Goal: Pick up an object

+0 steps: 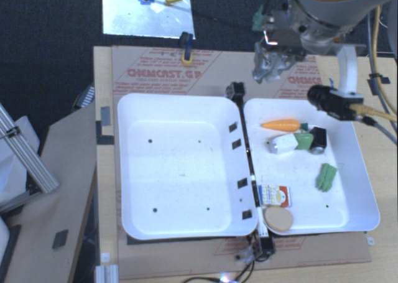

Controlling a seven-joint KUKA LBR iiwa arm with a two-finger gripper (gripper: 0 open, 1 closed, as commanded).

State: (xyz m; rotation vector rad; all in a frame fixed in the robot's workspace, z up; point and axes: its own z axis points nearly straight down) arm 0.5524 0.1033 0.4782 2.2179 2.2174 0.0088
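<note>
While pincer (272, 71) hangs above, grip state unclear, carrot (281, 125) lies below it.

gripper (272, 67) hangs above the right bin (357, 179), which holds a carrot (281, 125) and small items.

Arm reaching in from top right, tool (272, 67) pointing down
</note>
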